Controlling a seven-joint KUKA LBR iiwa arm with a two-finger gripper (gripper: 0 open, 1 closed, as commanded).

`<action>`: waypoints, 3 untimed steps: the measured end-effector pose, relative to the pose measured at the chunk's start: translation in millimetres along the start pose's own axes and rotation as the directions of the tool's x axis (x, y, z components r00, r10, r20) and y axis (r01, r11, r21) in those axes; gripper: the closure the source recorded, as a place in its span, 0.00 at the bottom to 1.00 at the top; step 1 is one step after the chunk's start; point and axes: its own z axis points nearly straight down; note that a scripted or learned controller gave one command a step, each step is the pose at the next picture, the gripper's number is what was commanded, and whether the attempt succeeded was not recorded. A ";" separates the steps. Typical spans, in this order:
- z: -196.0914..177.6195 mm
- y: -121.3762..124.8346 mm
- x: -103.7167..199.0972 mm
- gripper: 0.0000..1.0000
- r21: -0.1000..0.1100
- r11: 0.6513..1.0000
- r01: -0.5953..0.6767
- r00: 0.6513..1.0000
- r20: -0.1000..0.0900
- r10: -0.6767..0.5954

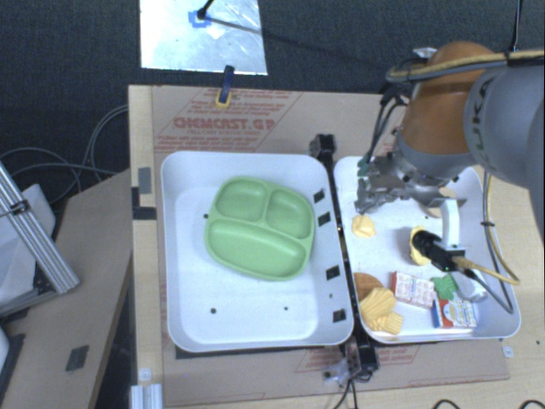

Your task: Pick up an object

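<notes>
Right bin (509, 318): tool (368, 199) hovers seemingly just above yellow piece (364, 226).

A small pale-yellow object (364, 226) lies in the right bin (502, 313).

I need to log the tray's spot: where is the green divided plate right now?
The green divided plate lies in the left bin of the camera view, near its middle, across the divider from the gripper over the right bin.
</notes>
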 end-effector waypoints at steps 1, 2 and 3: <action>-19.9 -41.8 31.3 1.00 -0.002 1.000 0.001 1.000 -0.001 -0.001; -20.2 -67.9 38.7 1.00 -0.001 1.000 -0.002 1.000 0.000 0.002; -3.0 -63.2 43.9 1.00 -0.001 1.000 -0.004 1.000 0.001 0.004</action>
